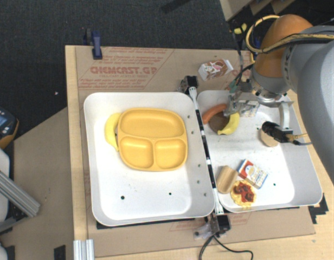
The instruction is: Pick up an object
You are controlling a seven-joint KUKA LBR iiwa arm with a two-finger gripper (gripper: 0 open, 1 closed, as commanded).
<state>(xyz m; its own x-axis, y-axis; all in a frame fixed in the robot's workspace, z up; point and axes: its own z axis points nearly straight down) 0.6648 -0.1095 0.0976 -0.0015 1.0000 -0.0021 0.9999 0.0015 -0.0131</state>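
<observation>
The pincer (242, 105) sits low over the small yellow plastic banana (230, 124) in the right white bin (297, 194); its grip seemingly unmade, width unreadable.

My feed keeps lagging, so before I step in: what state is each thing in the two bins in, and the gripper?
Gripper: low over the right bin's far left corner, right above the banana.
Banana: lying in the right bin, beside a brown and orange item.
Yellow divided tray: upright in the left bin, nothing in its compartments.
Red and white packet: lying flat.
Tan roll: lying by the divider.
</observation>
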